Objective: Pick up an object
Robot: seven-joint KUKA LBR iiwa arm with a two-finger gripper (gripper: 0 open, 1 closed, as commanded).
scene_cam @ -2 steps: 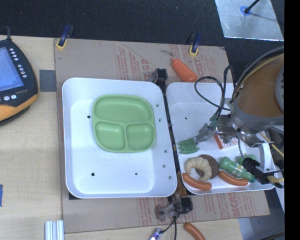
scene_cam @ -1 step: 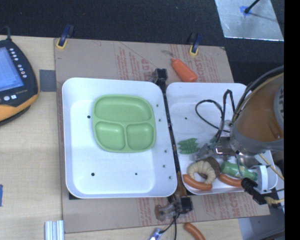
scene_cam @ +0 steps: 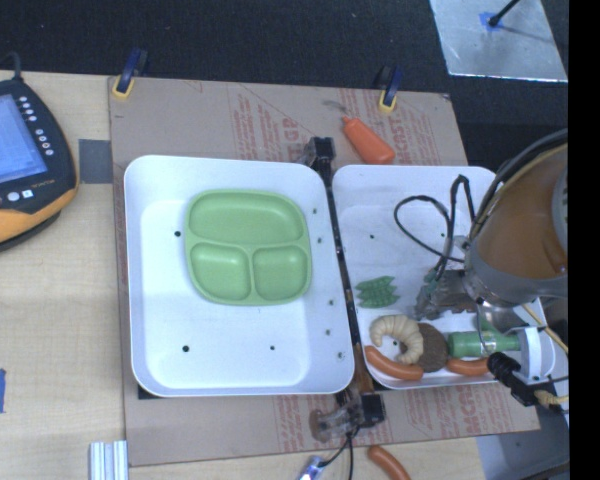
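Glossy white plastic bins, matt green plastic plate, rough brown cardboard sheet on pale wood bench

Croissant (curled) on hotdog

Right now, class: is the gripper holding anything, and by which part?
It cannot be told. The gripper is low in the right bin near the green toy, with nothing visibly held.

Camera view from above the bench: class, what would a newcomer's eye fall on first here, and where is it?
First, the pale green divided plate lying in the left white bin. Next, the grey and orange arm reaching over the right bin, above a heap of toy food: a croissant and a hot dog. An orange carrot lies on the cardboard behind the bins.
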